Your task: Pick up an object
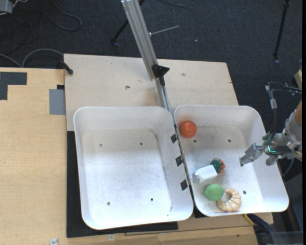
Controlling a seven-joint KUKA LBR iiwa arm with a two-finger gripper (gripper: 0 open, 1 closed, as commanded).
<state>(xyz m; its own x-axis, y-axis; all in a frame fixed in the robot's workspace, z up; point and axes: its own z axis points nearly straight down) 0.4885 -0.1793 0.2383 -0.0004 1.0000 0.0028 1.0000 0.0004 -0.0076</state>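
- Hovering at the right rim of the right bin [255, 117], the gripper [260, 156] hangs just above the bin's right wall, its two fingers spread apart with nothing between them.
- Every candidate object lies to the camera view's left of the gripper, toward the divider between the two bins; none is under the fingers yet.
- Nearest looks to be the small white block [205, 174], a boxy, hard-edged piece lying flat, its long axis running at a slant from lower left to upper right. A small red-and-green piece [218, 164] touches its upper right end.
- Below it sit a green ball [213, 192], smooth and round, and just beside that a tan ring [229, 200] with a ridged, doughnut-like surface; the two appear to touch.
- An orange ball [187, 129] rests alone near the divider, well apart from the cluster and farthest from the gripper.
- The left bin [92, 121] is white and shallow like its neighbour, with a speckled floor.
- Judgement: the coming move calls for travel leftward and downward into the bin. The lone orange ball gives the cleanest approach; round, smooth shapes may roll from closing fingers, while the block offers flat sides if the fingers close across its short axis.
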